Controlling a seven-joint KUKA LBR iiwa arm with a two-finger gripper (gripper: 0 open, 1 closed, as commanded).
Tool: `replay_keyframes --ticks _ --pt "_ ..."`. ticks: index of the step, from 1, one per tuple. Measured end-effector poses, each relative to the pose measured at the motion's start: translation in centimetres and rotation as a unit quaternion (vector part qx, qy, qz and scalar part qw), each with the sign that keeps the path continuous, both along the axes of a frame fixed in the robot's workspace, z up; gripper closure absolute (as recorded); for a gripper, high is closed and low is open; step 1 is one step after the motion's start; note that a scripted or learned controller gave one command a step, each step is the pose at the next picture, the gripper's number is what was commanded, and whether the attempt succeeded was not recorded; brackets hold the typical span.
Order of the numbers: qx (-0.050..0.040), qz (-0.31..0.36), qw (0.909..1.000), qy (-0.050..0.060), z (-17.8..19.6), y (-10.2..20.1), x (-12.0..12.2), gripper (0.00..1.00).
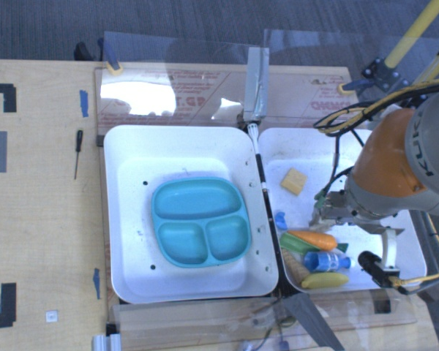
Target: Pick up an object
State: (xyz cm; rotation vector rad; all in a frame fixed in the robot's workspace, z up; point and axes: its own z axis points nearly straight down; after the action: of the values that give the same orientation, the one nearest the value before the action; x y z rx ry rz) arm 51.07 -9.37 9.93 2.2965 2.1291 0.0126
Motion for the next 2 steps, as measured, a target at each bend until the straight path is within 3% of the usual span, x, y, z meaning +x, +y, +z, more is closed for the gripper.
replay_keyframes --ticks 1,2 --pt "0.0001 0.000 1.0000 0.001 -0.1 0.0 0.0 0.00" --pt "0.0004 0.017 0.9999 0.002 -1.2 -1.8 -2.8 0.00"
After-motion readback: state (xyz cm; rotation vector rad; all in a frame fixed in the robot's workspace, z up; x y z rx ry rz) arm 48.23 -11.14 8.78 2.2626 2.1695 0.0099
